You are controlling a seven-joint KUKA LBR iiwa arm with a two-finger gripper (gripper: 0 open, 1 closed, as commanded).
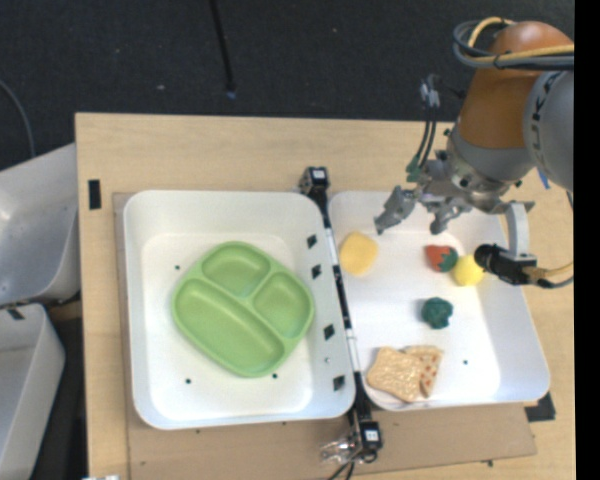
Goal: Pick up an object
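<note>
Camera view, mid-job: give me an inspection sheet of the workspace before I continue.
Surface: wooden bench bearing left bin and right bin, side by side.
Job's things: right bin holds yellow lump, red-orange piece touching small yellow piece, dark green lump, cracker-like piece.
Clutter: green divided plate in left bin.
Grippers: pincer open above right bin's far edge, holding nothing.
Cables: dark cable on floor; cables on arm.
Surroundings: dark floor; white housing at left.
</note>
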